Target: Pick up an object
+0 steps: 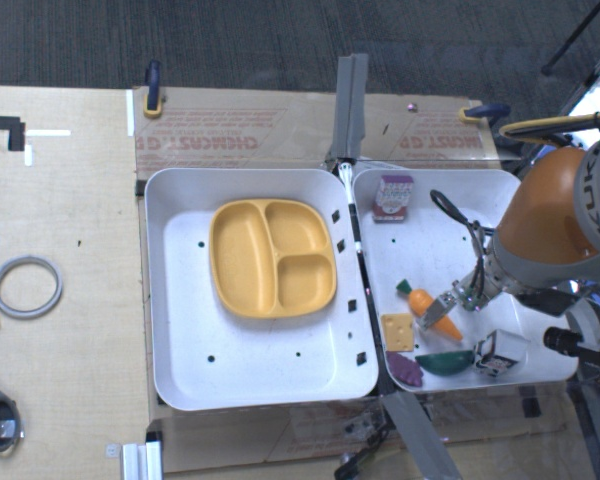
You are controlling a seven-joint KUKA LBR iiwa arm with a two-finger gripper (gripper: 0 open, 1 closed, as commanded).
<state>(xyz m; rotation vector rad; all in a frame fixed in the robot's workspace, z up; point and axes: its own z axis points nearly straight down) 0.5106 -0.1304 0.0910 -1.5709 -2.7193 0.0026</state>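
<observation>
Carrot [427, 303], small and orange with a green tip, lying slantwise on the floor of the right bin [540, 193], near the middle and just above a yellow cracker-like square [398, 332]. Hovering right on its lower end: gripper [456, 302], reaching in from the right under the grey arm and its big orange band [550, 213]. Touching or merely over it? Cannot tell from up here, and likewise cannot tell whether the gripper is apart or closed on anything, so no claim of a hold. Looks like a toy piece, judged light, stiff and a bit slick, rounded enough to roll or squirt out of a pinch near the narrow tip. Best bet: across the thick middle, squarely across the long axis. Crowded neighbourhood, though: purple piece [405, 368] and dark green piece [445, 362] down by the front wall, a little black and white clip-like thing [497, 353] to their right, a black spoon [458, 217] further back, a small pink packet [393, 196] at the far corner. Over in the left bin [180, 368], a yellow divided plate [273, 257], well apart from the action. Out on the desk [70, 188], a grey tape ring [25, 286].
</observation>
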